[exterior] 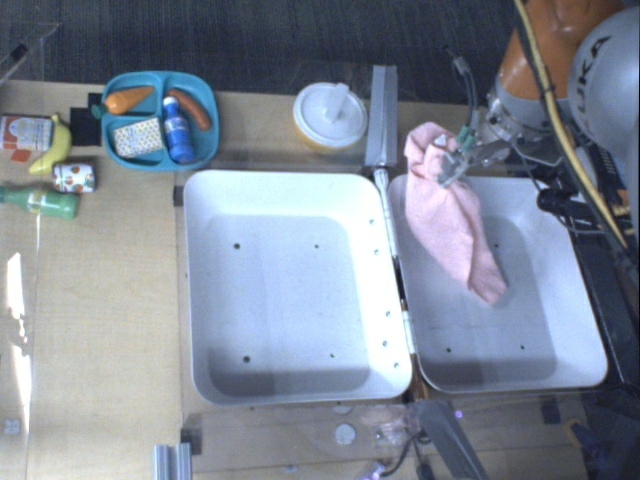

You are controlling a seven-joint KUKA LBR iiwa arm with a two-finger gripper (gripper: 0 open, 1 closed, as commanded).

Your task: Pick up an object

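A pink cloth [455,230] hangs over the right bin [540,358], its upper end bunched near the bin's far left corner and its tail trailing down toward the bin's middle. My gripper [455,160] sits at the bunched top of the cloth, shut on its folds, with the grey and orange arm reaching in from the upper right. The cloth's top appears lifted off the bin floor while its lower end hangs lower over the bin.
The left bin [290,368] lies beside the right one. Behind the bins stand a white lidded tub [330,115] and a blue tray [205,108] of toy food. A banana [55,146], a can [73,177] and a green bottle [40,202] lie at far left.
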